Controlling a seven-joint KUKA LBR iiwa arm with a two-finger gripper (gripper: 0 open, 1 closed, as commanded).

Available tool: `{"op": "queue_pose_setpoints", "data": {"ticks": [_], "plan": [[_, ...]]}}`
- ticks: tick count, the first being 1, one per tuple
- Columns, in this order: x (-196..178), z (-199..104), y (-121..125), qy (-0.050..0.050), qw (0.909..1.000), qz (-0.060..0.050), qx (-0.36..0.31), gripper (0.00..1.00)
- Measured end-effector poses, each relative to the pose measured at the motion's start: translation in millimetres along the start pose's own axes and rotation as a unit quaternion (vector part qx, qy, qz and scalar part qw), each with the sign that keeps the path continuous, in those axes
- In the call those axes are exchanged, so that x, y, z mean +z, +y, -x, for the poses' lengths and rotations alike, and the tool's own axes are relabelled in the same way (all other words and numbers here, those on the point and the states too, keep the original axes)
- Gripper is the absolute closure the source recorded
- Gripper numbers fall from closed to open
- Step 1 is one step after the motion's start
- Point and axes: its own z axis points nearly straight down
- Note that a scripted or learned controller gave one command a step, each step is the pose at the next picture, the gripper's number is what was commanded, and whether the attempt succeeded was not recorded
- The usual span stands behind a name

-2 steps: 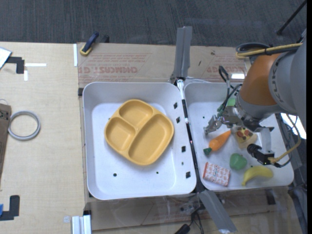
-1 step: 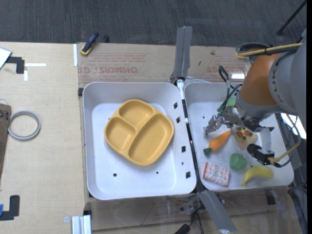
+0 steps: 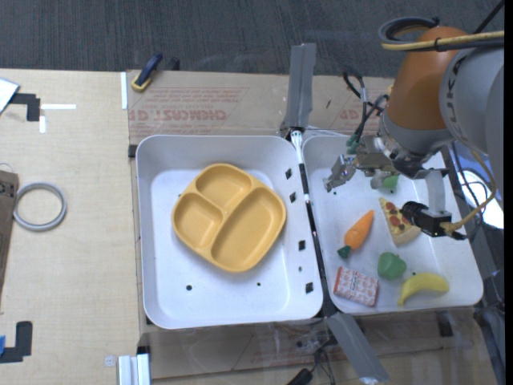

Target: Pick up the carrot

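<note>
Nearest the camera, in the right bin [image 3: 473,291], lie one red-and-white packet [image 3: 355,286], one banana [image 3: 422,285] and one green pepper [image 3: 391,265]. Just behind them sits the one carrot [image 3: 358,231], orange tip pointing up and right, green end toward the packet, touching nothing of mine. Beside it to the right is one pizza slice [image 3: 397,220], and farther back one small green piece [image 3: 389,181] under my wrist. My fingers [image 3: 340,173] hang over the back left part of this bin, above and apart from the carrot; I cannot tell whether they are apart or together. The left bin [image 3: 152,239] holds one yellow plate [image 3: 229,216] with three compartments. On the desk [image 3: 72,295] to the far left lies one tape ring [image 3: 38,206]. Two bins in all.
</note>
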Motion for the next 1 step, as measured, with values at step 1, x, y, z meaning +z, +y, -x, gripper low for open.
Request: {"op": "queue_pose_setpoints", "data": {"ticks": [1], "plan": [[-76.3, -57.5, -0.5, -0.001, 0.9991, 0.0, -0.044, 0.0]]}}
